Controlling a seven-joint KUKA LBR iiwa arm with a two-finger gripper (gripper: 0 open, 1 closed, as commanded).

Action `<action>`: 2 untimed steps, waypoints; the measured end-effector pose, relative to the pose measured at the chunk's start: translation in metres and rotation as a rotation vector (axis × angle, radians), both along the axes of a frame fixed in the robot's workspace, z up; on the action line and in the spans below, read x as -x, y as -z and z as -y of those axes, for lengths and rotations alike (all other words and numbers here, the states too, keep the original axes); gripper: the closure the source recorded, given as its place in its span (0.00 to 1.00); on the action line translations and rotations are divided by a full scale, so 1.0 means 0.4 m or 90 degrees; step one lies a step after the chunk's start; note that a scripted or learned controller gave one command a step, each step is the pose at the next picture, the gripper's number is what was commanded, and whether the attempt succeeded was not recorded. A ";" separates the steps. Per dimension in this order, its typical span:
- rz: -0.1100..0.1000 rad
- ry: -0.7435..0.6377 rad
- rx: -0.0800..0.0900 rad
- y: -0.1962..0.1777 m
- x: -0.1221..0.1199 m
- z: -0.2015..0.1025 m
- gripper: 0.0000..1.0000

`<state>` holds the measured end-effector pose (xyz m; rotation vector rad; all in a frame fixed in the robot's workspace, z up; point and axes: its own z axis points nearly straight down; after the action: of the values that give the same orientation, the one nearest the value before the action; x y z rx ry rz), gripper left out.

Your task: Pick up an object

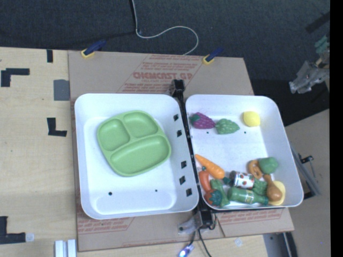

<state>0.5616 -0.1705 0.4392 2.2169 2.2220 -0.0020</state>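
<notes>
- The gripper sits at the far right of the camera view, outside the bins and well apart from every object. Whether it is apart or together I cannot tell; nothing is seen in it.
- Step in hand, as I judge it: the approach has not begun. The next move calls for a reach left over the right bin and a descent onto one item.
- The lemon looks the easiest pick, alone near the bin's far edge.
- Beside it: one green leafy piece, one purple grape bunch, one carrot.
- A crowded heap of toy food fills the near corner; its pieces are too tangled to count.
- The left bin bears one green divided plate.
</notes>
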 end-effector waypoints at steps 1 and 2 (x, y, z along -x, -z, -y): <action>0.007 -0.005 -0.002 -0.257 0.042 -0.179 1.00; -0.005 -0.005 -0.003 -0.095 0.079 -0.398 1.00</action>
<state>0.5299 -0.0113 0.4773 2.2139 2.2381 -0.0060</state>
